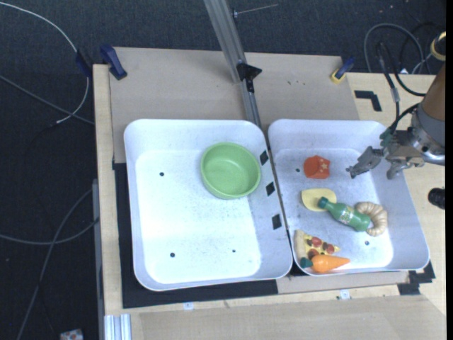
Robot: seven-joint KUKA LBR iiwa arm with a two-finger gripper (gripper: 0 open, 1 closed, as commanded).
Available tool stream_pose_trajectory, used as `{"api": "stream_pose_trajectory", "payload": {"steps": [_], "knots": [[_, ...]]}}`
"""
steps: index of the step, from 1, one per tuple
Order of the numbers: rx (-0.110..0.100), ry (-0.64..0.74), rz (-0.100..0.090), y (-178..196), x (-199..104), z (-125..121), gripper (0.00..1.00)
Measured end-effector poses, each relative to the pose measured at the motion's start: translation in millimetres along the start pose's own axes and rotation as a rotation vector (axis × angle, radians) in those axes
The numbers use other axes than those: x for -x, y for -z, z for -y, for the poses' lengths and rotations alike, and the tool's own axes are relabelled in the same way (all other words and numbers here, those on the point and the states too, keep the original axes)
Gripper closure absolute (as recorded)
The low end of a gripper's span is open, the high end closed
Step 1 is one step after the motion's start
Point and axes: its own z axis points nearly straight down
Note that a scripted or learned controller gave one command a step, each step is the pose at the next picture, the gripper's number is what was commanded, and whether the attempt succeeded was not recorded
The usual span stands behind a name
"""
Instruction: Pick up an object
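Red and glossy, the small toy pepper [316,166] sits in the right bin [407,222], near its back, and it is the piece I would go for. It looks like hollow plastic: light, stiff, a little slippery on its rounded sides, not fragile. I judge the best hold to be across its widest part, fingers on opposite flanks, since it stands apart from the other toys and leaves room on both sides.

From the one camera above the bench, my tool [369,162] hangs over the same bin, toward its right rear, with the pepper to its left in the view and clear space between them. Its two fingers stand spread, nothing between them.

Nearer the front of that bin lie a yellow piece [312,198] touching a green bottle [344,214], a tan pretzel [376,214] against the bottle's far end, then a pizza slice [316,245] and a carrot [328,263] crowded in the front corner. Those would be harder to take singly.

A green bowl [230,170] rests in the left bin [152,225].
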Motion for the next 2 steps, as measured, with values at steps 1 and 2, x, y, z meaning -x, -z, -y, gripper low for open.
{"api": "stream_pose_trajectory", "payload": {"steps": [1,2], "knots": [[-0.007,0.0,-0.001,-43.0,-0.6,-1.9,0.0],[-0.01,0.0,-0.002,-108.3,-2.4,-0.1,0.0]]}}
